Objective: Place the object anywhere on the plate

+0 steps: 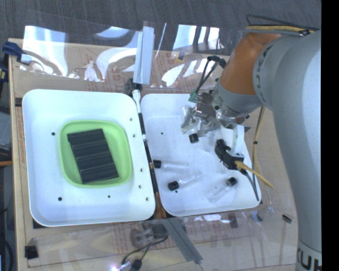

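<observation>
My pincer (pixel 196 124), grip unreadable, hovers over the right white bin (pixel 158 109); the green square plate (pixel 121 137) lies leftward.

Bench: a brown surface (pixel 73 75) seen at a slant from above.
Left bin: white and shallow (pixel 39 151), resting on the bench.
Right bin: white and shallow (pixel 164 117), just beside the left one, their inner edges touching along a dark seam.

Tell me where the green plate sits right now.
The green plate lies in the middle of the left bin, with a dark ridged block on it.
</observation>
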You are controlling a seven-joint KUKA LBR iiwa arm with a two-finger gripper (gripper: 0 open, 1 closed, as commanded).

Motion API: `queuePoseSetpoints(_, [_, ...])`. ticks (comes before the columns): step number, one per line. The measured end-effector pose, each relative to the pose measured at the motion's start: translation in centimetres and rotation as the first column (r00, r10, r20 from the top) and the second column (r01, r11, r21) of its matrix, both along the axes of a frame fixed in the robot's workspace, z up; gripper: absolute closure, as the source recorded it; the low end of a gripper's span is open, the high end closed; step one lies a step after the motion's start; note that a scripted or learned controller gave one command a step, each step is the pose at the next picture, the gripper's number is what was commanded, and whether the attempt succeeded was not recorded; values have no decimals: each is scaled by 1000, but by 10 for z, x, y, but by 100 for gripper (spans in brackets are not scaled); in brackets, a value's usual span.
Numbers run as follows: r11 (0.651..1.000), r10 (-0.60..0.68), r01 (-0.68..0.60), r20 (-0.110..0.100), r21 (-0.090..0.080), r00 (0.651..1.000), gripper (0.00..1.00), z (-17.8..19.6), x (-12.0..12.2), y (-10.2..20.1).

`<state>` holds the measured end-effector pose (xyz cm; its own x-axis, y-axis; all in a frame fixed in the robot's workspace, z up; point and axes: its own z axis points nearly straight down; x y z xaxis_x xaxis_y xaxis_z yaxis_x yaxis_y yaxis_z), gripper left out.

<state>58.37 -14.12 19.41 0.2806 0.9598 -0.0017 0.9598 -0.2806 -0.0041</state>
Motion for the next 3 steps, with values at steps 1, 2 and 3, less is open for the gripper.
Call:
queuePoseSetpoints(1, [996, 85, -85, -3, 2, 996, 100, -4, -24, 68])
queuePoseSetpoints(2, [989, 149, -149, -4, 3, 989, 100, -4, -23, 132])
queuePoseSetpoints(3, [989, 149, -149, -4, 2, 989, 0, -4, -23, 131])
